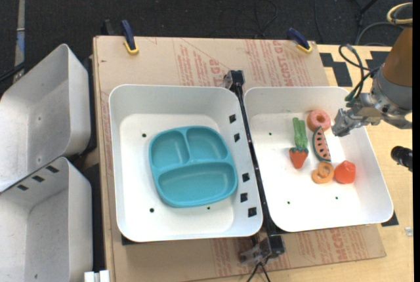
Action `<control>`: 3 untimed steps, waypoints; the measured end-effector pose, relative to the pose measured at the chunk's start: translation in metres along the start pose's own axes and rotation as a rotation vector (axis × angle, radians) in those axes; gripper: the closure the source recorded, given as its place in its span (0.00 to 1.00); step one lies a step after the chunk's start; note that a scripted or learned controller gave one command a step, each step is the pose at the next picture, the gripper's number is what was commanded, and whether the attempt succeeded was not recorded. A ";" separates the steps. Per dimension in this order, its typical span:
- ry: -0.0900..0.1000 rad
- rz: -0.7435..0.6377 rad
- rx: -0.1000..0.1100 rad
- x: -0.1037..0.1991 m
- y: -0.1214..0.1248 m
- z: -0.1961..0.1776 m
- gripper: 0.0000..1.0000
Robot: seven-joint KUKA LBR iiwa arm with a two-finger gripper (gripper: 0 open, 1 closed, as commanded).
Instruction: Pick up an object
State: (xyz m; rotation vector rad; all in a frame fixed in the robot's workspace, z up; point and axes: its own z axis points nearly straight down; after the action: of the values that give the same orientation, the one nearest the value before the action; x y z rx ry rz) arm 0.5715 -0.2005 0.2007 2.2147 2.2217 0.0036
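The end effector (342,124) hung over the right edge of the right bin (275,103); whether it was open or closed could not be told, and nothing showed in its grip. Just beside it lay the watermelon slice (321,143) and the pink ring (319,119), with the red piece (345,172), the orange ring (322,173) and the carrot (299,143) near. Further off, the left bin (125,117) held a teal tray (192,165). All rested on the surface (197,58). By my judgement nothing had been lifted yet; the pick remained to do.
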 end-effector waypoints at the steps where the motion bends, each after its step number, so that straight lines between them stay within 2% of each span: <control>1: 0.000 0.000 0.002 0.000 0.001 -0.013 1.00; 3: 0.003 -0.004 0.005 0.102 -0.005 -0.028 1.00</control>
State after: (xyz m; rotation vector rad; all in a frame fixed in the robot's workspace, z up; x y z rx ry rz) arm 0.5659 -0.0982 0.2289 2.2141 2.2308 0.0011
